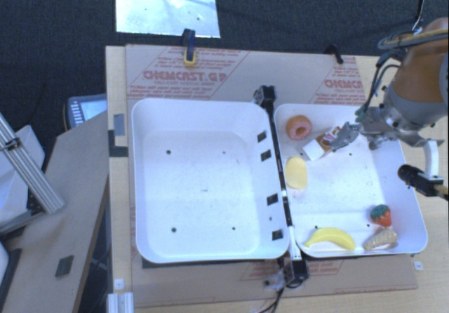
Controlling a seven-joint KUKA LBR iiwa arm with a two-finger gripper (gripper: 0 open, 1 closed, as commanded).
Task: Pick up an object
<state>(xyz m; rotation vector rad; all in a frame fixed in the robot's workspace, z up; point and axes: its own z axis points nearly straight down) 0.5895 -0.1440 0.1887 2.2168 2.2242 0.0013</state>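
1. While the arm [421, 80] reached in from 3 o'clock, its gripper [344, 136] hung over the right bin [400, 196], toward that bin's 12 o'clock side.
2. Whether the claw was open or closed could not be told, since its tips were too small and blurred against the objects beneath; nothing could be seen held between them.
3. Just at the gripper's 9 o'clock lay a small brown-and-white block [321, 144], touching or nearly touching the tips; which, I could not tell.
4. A donut [299, 127] sat at the block's 10 o'clock, near the bin's 11 o'clock corner.
5. A pale yellow fruit [296, 173] rested at the bin's 9 o'clock wall, below the donut.
6. A banana [330, 238] lay at the bin's 6 o'clock edge.
7. A tan piece [380, 238] lay at the banana's 3 o'clock, with a strawberry [381, 215] just at its 12 o'clock.
8. The left bin [203, 111] stood beside the right one, their walls clipped together along the middle.
9. Both bins rested on a printed sheet [231, 69] over the bench.
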